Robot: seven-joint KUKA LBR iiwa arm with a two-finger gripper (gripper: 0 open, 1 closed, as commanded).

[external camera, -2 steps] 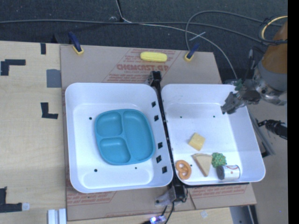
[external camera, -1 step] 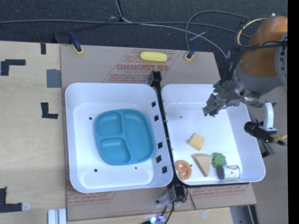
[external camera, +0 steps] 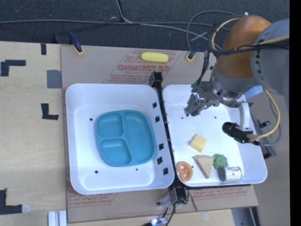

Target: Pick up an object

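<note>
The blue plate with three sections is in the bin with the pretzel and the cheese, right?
Not quite. The camera view shows the blue plate alone in the left bin. The pretzel and the cheese lie in the right bin, the one under the gripper.

Two white bins side by side on cardboard-covered bench. Left bin (external camera: 75,126): blue divided plate (external camera: 125,137), three compartments. Right bin (external camera: 178,98): yellow cheese cube (external camera: 198,142), pretzel (external camera: 184,171), bread wedge (external camera: 204,165), broccoli (external camera: 219,161), small can (external camera: 230,173) near front edge. Gripper (external camera: 193,108) above right bin's back half, apart from food, w/ nothing visibly held. Yellow banana-like item (external camera: 154,57) on cardboard behind bins.
</note>
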